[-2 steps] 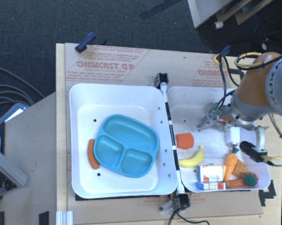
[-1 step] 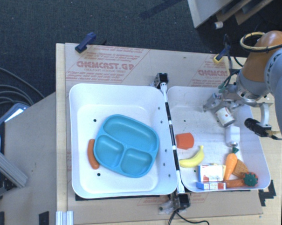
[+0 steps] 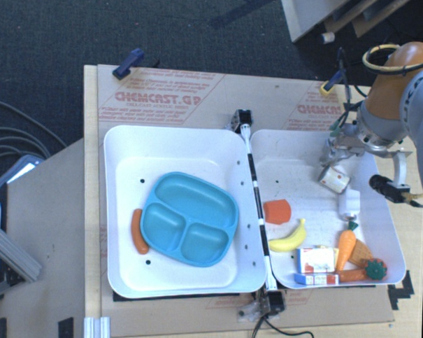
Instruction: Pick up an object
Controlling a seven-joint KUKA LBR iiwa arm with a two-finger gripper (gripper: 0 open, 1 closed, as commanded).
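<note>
The table (image 3: 166,93) is showing "CHEMCAST GP" print under two bins, the left bin (image 3: 119,196) holding a blue tray (image 3: 188,218), the right bin (image 3: 296,151) crowding toy food low, while the pincer (image 3: 332,163) is hanging over a small white block (image 3: 334,179), grip state unclear.

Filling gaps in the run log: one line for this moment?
arm: over right bin | end effector: above small white object | grasp: unconfirmed
</note>
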